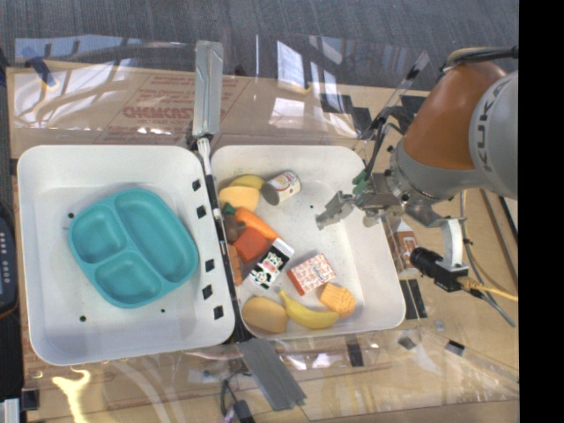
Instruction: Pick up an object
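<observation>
1. Two shallow white plastic bins side by side on a bench under clear plastic sheeting; grey ribbed floor beyond.
2. Left bin (pixel 44 324): a teal three-compartment plate (pixel 132 247) in its middle.
3. Right bin (pixel 374 280): along its left wall, a yellow lemon (pixel 240 194), an orange carrot (pixel 256 223), a black-and-white milk carton (pixel 267 267); at its top, a small tin can (pixel 282 185); along its front, a yellow banana (pixel 308 314), a tan potato (pixel 264 315), a red patterned box (pixel 311 273).
4. Two-finger gripper (pixel 348 210) over the right bin's bare right side, fingers spread, holding nothing.
</observation>
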`<state>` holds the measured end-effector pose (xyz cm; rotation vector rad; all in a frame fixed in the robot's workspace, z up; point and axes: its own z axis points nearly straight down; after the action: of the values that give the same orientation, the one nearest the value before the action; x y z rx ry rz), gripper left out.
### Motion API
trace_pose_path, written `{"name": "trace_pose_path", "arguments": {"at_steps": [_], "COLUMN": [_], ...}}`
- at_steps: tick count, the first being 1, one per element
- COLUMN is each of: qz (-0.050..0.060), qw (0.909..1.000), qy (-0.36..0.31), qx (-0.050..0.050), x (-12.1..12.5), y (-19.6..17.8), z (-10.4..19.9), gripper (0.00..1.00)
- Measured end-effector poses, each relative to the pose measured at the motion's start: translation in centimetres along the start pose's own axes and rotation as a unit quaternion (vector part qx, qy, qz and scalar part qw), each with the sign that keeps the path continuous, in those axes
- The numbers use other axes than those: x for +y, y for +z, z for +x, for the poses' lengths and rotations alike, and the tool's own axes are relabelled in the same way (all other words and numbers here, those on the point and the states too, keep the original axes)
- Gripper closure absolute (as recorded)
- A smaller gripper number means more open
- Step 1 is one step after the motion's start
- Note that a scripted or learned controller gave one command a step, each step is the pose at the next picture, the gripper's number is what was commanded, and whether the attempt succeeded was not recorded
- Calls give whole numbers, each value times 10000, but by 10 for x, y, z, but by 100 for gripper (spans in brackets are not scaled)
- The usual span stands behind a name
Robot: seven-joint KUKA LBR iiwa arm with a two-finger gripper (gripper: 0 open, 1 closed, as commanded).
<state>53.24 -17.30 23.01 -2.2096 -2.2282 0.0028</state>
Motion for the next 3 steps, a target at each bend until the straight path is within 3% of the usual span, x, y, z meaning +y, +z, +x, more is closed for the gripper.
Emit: {"name": "trace_pose_path", "arguments": {"at_steps": [1,2,3], "qz": [0,-49,-20], "qw": [10000,9994,9994], "qy": [0,352,357], "qx": [0,-9,-7], "x": [0,-9,-10], "y": [0,105,107], "z": [0,19,18], "gripper": [0,0,0]}}
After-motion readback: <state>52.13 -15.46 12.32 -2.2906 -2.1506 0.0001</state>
